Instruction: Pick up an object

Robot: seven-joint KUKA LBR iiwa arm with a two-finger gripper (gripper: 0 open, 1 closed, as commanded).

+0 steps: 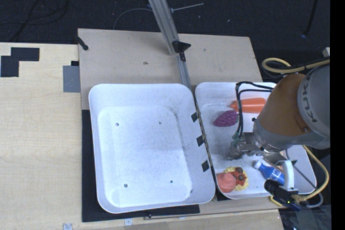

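Observation:
The right bin (pixel 209 95) holds a purple bumpy object (pixel 225 118), an orange carrot-like piece (pixel 249 104) partly behind the arm, a red and yellow toy (pixel 233 179) near the front, and a blue and white object (pixel 269 171) at the front right. My gripper (pixel 237 149) reaches down into the middle of this bin, below the purple object and above the red and yellow toy. The orange-banded wrist (pixel 280 110) covers much of the bin's right side. Nothing shows between the fingers.
The left bin (pixel 108 99) lies beside the right one, with black clips (pixel 198 137) along the shared rim. A metal rail (pixel 164 13) slants up behind the bins. Black cable (pixel 249 85) loops near the wrist.

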